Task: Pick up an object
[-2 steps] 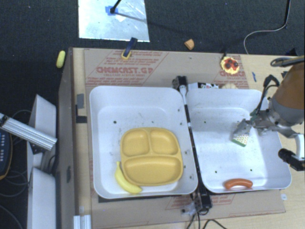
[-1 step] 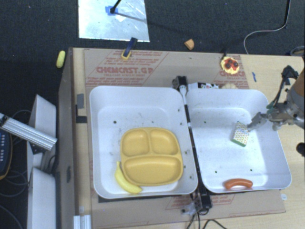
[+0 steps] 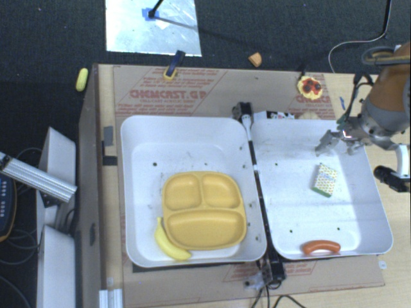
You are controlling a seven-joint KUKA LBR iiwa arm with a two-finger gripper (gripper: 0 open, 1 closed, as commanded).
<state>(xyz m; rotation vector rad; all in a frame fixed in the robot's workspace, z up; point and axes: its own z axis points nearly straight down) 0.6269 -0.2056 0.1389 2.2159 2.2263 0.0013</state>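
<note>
The approach is judged to be the step in hand, with nothing lifted yet. The claw is seen above the upper right part of the right bin, its fingers spread apart and nothing held between them. A small patterned packet is found just below it on the bin floor, near but apart from the fingers, and is taken as the likeliest thing to be picked. An orange sausage-shaped toy is laid at the bin's lower rim, well apart from the claw. For the next move, the claw would need to be brought over the packet, lowered with a finger on either side, and closed. In the left bin a yellow divided plate is set, with a banana touching its lower left edge. Both bins are carried on a desk covered in printed cardboard, and dark carpet with a shiny sheet is seen beyond
</note>
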